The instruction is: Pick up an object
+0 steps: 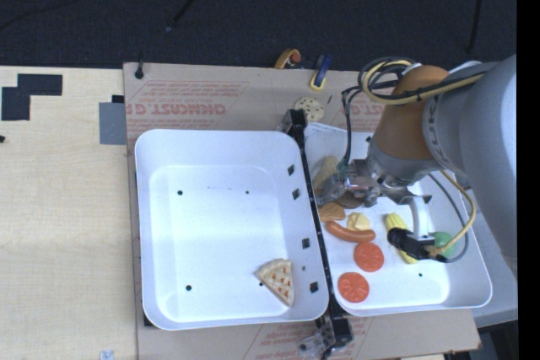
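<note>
A red disc [353, 287] lies nearest, close to the near edge of the right bin [472, 296] towards its left corner. A second red disc [369, 257] sits just beyond it, apart from it. Across the divide, a pizza slice [278, 278] rests alone in the near right corner of the left bin [140, 206], against the wall.

The other pieces that could be picked crowd the left side of the right bin. A sausage [350, 233] lies crosswise, with a pale yellow piece [360, 220] touching its far side and a brown bun [331, 212] just to its left, near the bin's left wall. Further back along that wall lies a tan piece [325, 171]. A corn cob [395, 222] lies towards the middle of the bin, partly covered by robot hardware.

Outside the bins, a cookie [309, 108] rests on the cardboard sheet [211, 97] by the far left corner of the right bin. An orange ring [288, 58] and a blue and yellow clip [320, 73] sit at the sheet's far edge.

The arm [481, 122] comes in from the right and bends steeply down. Its orange band [413, 131] hangs over the far half of the right bin. The gripper [354, 185] is low among the crowded pieces, between the tan piece and the brown bun. Whether the claw is wide, narrow or closed on anything cannot be told, because the wrist and cables hide it.
</note>
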Robot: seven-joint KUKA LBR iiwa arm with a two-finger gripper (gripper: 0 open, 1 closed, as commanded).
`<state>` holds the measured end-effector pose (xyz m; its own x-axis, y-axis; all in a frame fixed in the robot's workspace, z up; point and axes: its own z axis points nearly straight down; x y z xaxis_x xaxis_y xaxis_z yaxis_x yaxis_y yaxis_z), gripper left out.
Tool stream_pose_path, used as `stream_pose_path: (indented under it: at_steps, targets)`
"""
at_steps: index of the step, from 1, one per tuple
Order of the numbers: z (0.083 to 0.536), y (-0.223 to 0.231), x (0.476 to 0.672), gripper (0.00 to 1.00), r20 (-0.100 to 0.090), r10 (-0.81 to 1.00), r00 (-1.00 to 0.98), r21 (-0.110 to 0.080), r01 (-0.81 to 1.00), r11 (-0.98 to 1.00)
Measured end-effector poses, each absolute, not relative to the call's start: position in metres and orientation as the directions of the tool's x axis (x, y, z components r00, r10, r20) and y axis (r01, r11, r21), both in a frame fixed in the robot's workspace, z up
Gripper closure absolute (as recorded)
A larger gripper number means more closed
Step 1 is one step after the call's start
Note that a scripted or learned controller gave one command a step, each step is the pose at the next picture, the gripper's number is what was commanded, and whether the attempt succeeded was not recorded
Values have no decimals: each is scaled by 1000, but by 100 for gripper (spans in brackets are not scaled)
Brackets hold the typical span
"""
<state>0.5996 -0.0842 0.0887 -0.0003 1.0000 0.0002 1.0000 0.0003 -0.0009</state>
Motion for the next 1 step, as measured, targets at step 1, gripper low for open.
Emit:
stream_pose_path:
  at_steps: [1]
  targets:
    - [89,-86,584,0,0,1000,1,2,1000,-1]
